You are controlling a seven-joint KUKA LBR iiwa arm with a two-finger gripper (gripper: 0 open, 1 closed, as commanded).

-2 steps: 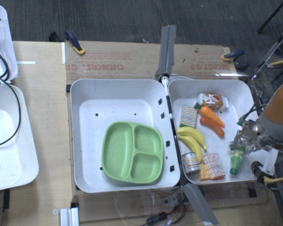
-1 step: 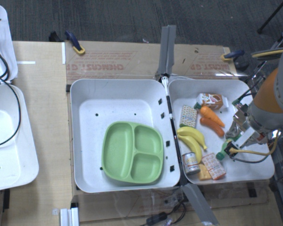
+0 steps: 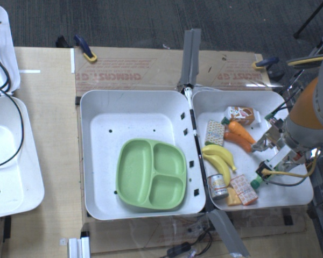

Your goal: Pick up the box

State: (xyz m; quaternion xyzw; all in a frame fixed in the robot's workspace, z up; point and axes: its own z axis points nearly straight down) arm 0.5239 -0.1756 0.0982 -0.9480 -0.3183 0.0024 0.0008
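Box (image 3: pixel 241 115) for this one looks like the small printed carton at the far end of the right bin (image 3: pixel 299 200), just beside the carrot (image 3: pixel 240 135). I'd guess it's light, stiff cardboard with a slick print, so I'd pinch across its two long sides. My arm (image 3: pixel 307 112) leans in from the right, wrist angled down, gripper (image 3: pixel 265 153) low just right of the carrot, nothing between its fingers; spread or pressed together, can't tell.

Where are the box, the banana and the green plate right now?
box (image 3: pixel 242 114): camera view, middle of its printed top face.
banana (image 3: pixel 219 160): camera view, middle of the yellow curve.
green plate (image 3: pixel 152 173): camera view, ridge between its compartments.
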